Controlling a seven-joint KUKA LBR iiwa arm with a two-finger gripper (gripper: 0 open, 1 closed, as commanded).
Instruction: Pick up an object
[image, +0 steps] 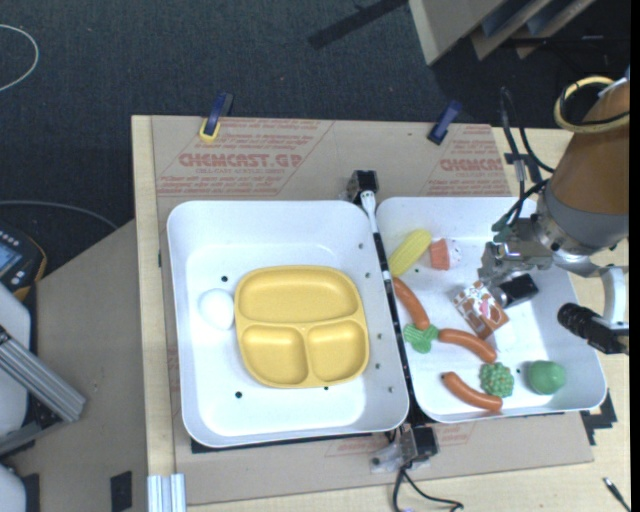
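My gripper (503, 268) hangs over the right bin (570, 395), near its upper right part. Just below and left of it lies a small brown, red and white packet (480, 309); I cannot tell whether the two touch. In the same bin lie a yellow corn cob (409, 251), a small orange piece (439, 254), three orange sausages (411, 303) (467, 343) (471, 391), two broccoli pieces (420, 339) (495, 379) and a round green item (545, 377).
The left bin (200, 400) holds a yellow divided plate (300, 325) and a white egg-shaped item (216, 307) beside it. A black bar (384, 290) runs between the bins. The arm's grey and orange body (595, 170) rises over the right bin's far right corner.
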